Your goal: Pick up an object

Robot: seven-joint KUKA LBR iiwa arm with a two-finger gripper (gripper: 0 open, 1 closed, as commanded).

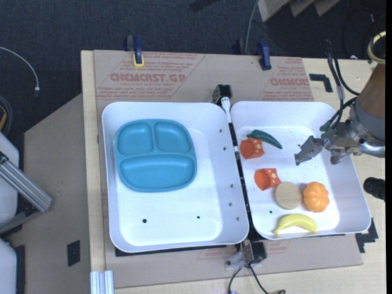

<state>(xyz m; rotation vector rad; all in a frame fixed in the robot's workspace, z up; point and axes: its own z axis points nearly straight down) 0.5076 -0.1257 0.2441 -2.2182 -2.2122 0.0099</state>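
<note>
The right bin [349, 182] holds a green pepper [267, 138], a red piece [252, 148] beside it, a second red piece [266, 178], a beige round disc [287, 195], an orange fruit [316, 196] and a yellow banana [296, 223]. My gripper [321, 154] hangs over the right half of this bin, above the orange fruit and to the right of the pepper. It is open, with nothing between its fingers; one dark finger [305, 152] points left toward the red pieces.
A blue divided plate [156, 154] lies in the left bin [184, 225]. A black hinge strip [234, 158] runs between the two bins. Blue clamps [136, 49] hold the cardboard sheet at the back. White bin floor shows between the pepper and my gripper.
</note>
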